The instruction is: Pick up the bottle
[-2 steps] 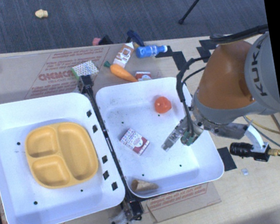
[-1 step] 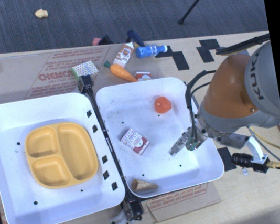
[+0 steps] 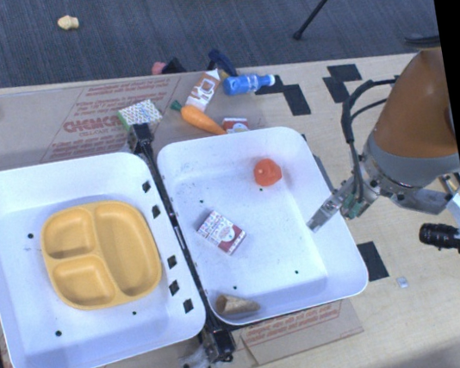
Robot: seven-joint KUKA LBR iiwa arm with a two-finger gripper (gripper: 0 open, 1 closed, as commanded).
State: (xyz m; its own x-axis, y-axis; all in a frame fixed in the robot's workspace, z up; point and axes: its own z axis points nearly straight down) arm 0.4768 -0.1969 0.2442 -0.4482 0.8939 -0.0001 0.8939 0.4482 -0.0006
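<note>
The bottle (image 3: 246,84) lies outside both bins by the carrot (image 3: 200,119), so the gripper (image 3: 326,211), its state unreadable here, must travel well beyond the right bin (image 3: 341,247).

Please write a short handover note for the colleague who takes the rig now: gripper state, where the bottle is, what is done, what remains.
Gripper: at the right wall of the right bin, holding nothing.
Blue bottle: lying on the bench behind the right bin, outside both bins, beside a small white-and-orange bottle and a carrot.
In the right bin: a red item, a small carton, a brown piece at the front wall. In the left bin: a yellow divided plate.
Done: nothing yet; no bottle is lifted.
Left: reach a bottle, grasp, lift.
</note>
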